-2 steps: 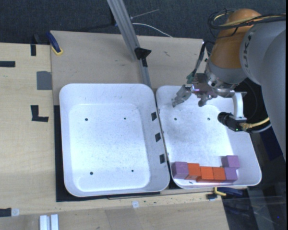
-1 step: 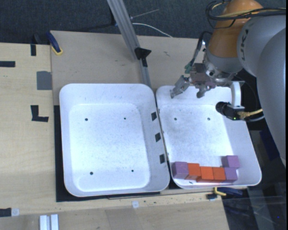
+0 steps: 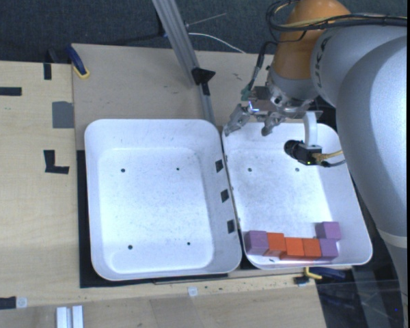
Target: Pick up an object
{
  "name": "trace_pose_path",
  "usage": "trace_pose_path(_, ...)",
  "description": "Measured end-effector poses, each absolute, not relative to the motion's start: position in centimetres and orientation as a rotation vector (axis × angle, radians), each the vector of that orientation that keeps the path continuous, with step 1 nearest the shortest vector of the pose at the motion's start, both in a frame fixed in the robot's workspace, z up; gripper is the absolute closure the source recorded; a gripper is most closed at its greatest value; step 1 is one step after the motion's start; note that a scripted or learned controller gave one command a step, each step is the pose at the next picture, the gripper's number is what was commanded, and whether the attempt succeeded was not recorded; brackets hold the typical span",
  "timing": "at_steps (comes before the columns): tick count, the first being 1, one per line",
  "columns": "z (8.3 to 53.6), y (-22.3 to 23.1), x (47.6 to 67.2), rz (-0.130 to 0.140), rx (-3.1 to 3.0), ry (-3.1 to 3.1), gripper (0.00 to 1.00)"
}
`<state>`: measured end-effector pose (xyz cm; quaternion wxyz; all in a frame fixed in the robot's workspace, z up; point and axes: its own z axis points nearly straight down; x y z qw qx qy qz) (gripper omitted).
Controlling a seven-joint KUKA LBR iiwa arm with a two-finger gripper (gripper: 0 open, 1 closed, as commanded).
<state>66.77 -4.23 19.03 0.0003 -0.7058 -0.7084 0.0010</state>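
Gripper [image 3: 253, 124] hung over the far edge of the right bin [image 3: 297, 183], fingers spread apart with nothing between them. The blocks [image 3: 294, 243] sat well apart from it, packed in a row of purple and orange along the bin's near wall, long axis running left to right, with one purple block [image 3: 328, 230] stacked back at the right end. My read: the pick needed the one arm to travel toward the near edge and slightly right before dropping; the left bin [image 3: 154, 197] offered nothing to go for.
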Motion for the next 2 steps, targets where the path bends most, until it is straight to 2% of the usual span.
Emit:
trace_pose_path(1,19.2,1.0,66.4,0.002,-2.213,-2.226,0.00)
trace_pose_path(2,19.2,8.3,58.9,0.004,-2.208,-2.227,0.00)
